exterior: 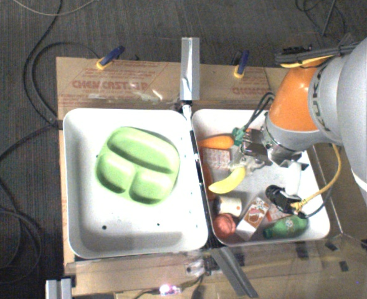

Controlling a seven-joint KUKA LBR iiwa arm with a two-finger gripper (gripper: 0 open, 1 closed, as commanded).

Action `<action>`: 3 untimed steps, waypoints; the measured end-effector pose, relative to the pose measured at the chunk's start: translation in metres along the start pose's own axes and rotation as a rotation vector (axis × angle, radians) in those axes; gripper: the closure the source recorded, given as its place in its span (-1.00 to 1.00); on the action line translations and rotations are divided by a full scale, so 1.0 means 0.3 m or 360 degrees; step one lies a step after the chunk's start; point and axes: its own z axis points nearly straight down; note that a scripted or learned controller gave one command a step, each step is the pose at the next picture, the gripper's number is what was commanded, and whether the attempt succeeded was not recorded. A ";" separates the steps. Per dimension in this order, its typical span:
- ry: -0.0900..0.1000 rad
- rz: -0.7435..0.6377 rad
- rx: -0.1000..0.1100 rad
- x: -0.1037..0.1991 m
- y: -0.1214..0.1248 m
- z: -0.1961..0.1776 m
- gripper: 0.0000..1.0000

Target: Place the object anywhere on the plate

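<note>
A green divided plate [138,165] lies in the left bin [77,185], with nothing on it. My gripper [248,153] hangs low over the upper middle of the right bin [258,184]. It is just right of an orange carrot [215,142] and just above the upper tip of a yellow banana [228,180]. The wrist hides what is directly under the gripper, and nothing shows as held.
The right bin also holds a patterned card [215,162], a white cup [230,204], a red ball [225,224], a small box [253,217], a green bottle [287,227] and a white piece [295,179]. A metal divider [189,73] stands between the bins at the back.
</note>
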 end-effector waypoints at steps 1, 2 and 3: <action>0.0000 -0.0207 0.0001 0.228 0.073 0.000 1.00; 0.0001 -0.0295 0.0000 0.464 0.078 -0.060 1.00; -0.0002 -0.0300 0.0000 0.777 0.106 0.045 1.00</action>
